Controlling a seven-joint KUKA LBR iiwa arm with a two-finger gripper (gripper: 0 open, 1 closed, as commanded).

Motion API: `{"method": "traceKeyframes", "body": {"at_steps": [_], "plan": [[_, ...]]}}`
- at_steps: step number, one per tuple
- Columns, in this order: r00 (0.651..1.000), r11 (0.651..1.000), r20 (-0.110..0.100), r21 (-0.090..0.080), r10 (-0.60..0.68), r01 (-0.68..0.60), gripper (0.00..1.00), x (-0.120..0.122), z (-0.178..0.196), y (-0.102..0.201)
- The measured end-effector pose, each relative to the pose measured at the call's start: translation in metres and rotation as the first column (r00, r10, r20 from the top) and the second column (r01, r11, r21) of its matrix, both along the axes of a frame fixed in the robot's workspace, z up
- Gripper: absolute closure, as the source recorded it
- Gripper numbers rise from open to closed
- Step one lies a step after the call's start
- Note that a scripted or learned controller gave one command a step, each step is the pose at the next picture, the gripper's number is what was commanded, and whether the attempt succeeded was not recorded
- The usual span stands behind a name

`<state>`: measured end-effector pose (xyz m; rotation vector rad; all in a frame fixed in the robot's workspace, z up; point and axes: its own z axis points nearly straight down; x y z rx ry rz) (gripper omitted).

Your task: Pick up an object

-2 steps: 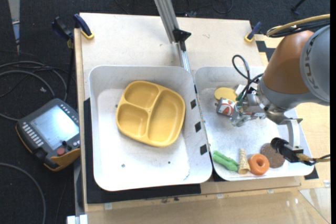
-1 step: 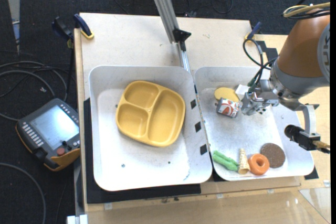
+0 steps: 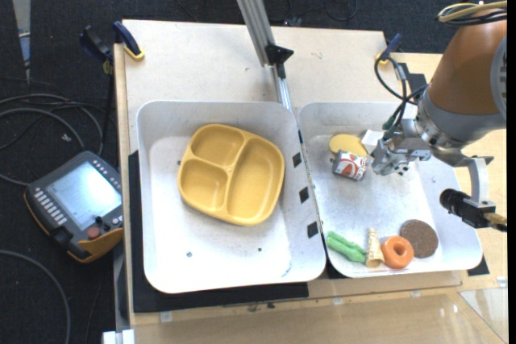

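On the desk (image 3: 201, 60), the right bin (image 3: 451, 209) holds a small can (image 3: 350, 166); the gripper (image 3: 393, 159) hovers just beside it, jaws' state unclear from here.

The arm (image 3: 472, 84) enters from the right side of the camera view. Its large rounded upper segment is orange-brown, with a grey housing below it toward the wrist. The wrist section slopes downward and to the left. Black cables run along the left side of the arm, looping from near the orange segment down to the wrist. A yellow cable lies across the top of the orange segment. The gripper (image 3: 393, 159) is mounted at the end of the wrist, built of grey metal, and points down and to the left. The state of its closing parts cannot be determined at this resolution. A black bracket projects below the wrist housing at lower right.
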<state>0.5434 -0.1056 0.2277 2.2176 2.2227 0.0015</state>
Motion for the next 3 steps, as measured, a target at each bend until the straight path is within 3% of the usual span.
{"method": "traceKeyframes", "body": {"at_steps": [2, 3], "plan": [[1.0, 1.0, -0.001, 0.002, 0.007, -0.007, 1.0, 0.017, 0.009, 0.107], [1.0, 1.0, -0.001, 0.003, 0.007, -0.007, 1.0, 0.011, 0.018, 0.161]]}}
